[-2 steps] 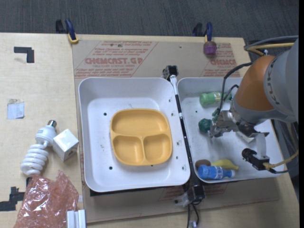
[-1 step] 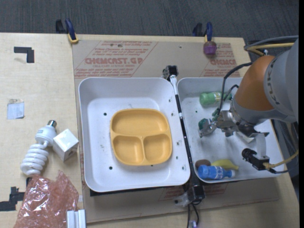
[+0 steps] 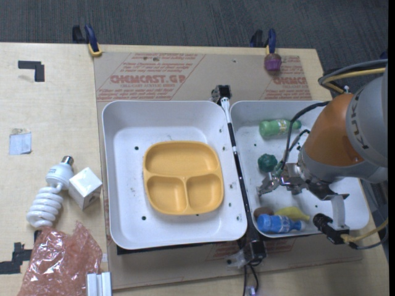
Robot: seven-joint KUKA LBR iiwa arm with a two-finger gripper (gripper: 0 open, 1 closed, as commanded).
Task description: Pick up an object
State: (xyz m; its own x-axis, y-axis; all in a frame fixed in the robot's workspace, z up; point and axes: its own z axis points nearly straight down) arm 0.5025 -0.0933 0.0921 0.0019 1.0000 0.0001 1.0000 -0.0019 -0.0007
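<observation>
gripper (image 3: 266, 185) low in right bin (image 3: 247, 113), finger state unclear — can't tell | nearest: dark green object (image 3: 267, 161), just beside | likely light, rounded, may slip — pinch across middle

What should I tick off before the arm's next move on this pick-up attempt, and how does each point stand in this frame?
1. Gripper is over the right bin: ok.
2. A target lies near it: ok. The dark green object sits just above the fingers, apart from them.
3. Something held between the fingers: not ok, nothing shows there.
4. Other candidates are in that bin: ok. The green bottle lies at the far side; the blue object and the yellow object lie together at the near wall.
5. Fingers open enough to close on something: cannot tell.
6. The yellow divided tray in the left bin is out of the arm's way: ok.
</observation>
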